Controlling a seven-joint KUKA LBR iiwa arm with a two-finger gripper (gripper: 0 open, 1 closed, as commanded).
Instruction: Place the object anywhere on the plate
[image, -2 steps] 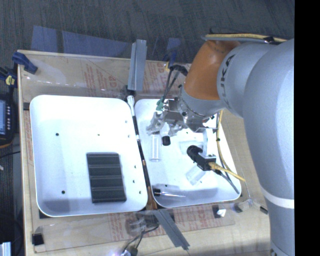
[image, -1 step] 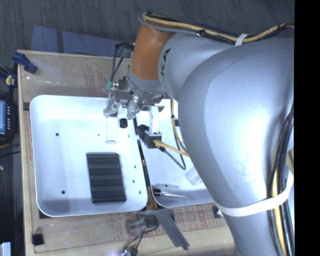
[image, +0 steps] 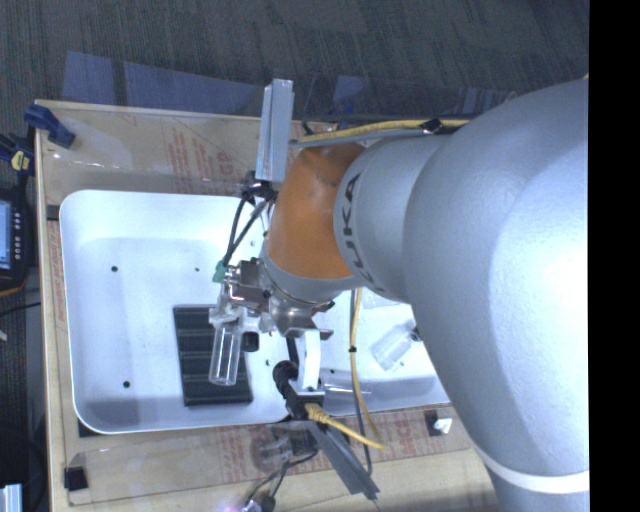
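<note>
A black ribbed rectangular plate (image: 200, 345) lies flat in the left white bin (image: 110, 270), near its front right corner. My gripper (image: 226, 368) hangs over the right half of the plate, pointing toward the bin's near edge. Something pale and see-through appears at its tip, but I cannot make out whether this is a held thing or part of the gripper. A small translucent object (image: 392, 348) lies in the right bin, just right of the wrist. The orange band and grey arm cover most of the right bin.
Cables (image: 335, 420) trail from the wrist over the front rim between the bins. A grey upright bar (image: 274, 130) stands behind the left bin. Blue clamps (image: 45, 125) sit at the bench's far left corner.
</note>
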